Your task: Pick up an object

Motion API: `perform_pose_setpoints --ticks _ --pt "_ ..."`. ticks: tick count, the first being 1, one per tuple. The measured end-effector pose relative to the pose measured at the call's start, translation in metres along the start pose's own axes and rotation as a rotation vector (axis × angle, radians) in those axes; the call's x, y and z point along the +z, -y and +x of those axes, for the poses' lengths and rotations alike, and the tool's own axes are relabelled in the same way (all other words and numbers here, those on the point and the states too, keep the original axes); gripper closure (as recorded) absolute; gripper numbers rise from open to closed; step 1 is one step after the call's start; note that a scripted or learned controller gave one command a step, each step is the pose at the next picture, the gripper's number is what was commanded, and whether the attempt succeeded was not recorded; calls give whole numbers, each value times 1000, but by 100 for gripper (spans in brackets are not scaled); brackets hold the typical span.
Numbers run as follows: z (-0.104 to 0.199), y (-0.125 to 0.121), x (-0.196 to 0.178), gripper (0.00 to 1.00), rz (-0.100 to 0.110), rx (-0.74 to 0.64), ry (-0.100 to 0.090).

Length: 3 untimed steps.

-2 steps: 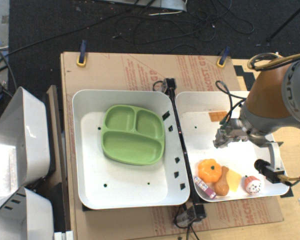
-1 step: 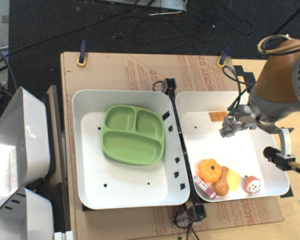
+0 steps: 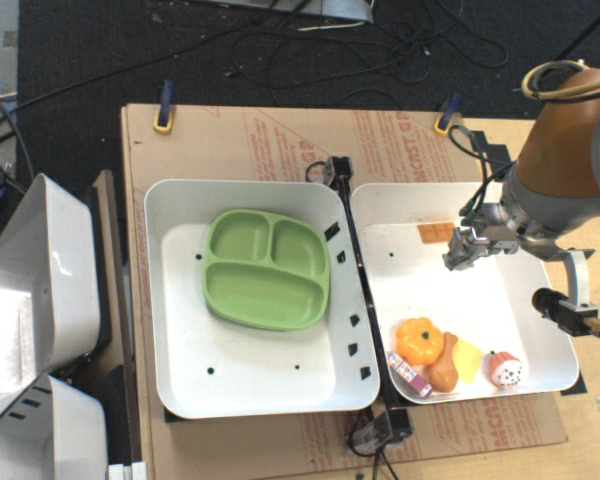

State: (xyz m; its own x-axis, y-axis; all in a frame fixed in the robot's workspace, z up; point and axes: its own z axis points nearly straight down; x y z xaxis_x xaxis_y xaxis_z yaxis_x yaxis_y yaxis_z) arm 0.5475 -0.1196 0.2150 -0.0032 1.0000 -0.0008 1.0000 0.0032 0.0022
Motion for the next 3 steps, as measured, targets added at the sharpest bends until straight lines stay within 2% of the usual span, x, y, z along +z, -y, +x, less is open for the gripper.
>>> perform_pose_setpoints --ticks 2,3 --pt "110 -7 -23 100 0 -6 -2" --pt "158 -20 -24 100 0 -5 -2"
